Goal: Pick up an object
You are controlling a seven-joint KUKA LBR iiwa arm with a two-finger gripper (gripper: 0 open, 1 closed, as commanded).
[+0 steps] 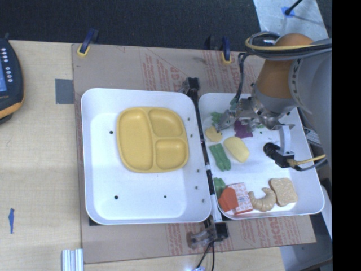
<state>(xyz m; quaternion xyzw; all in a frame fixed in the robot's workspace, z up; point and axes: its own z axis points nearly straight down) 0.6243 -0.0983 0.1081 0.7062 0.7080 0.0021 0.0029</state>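
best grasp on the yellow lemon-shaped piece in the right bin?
Probably top-down across the short axis of the yellow lemon-shaped piece. It lies flat, long axis diagonal, and its upper-right and lower-right flanks look open. The green bean pod sits close on its left, so keep the pincer narrow.

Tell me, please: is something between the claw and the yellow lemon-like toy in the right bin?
Nothing visible is. The claw hangs over the right bin's far part, and bare white floor lies between it and the yellow toy. A purple piece sits just beside that path.

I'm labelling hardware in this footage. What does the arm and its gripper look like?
The arm is grey with a rounded orange band above the wrist. A dark cable runs down beside it to a metallic grey two-finger gripper.
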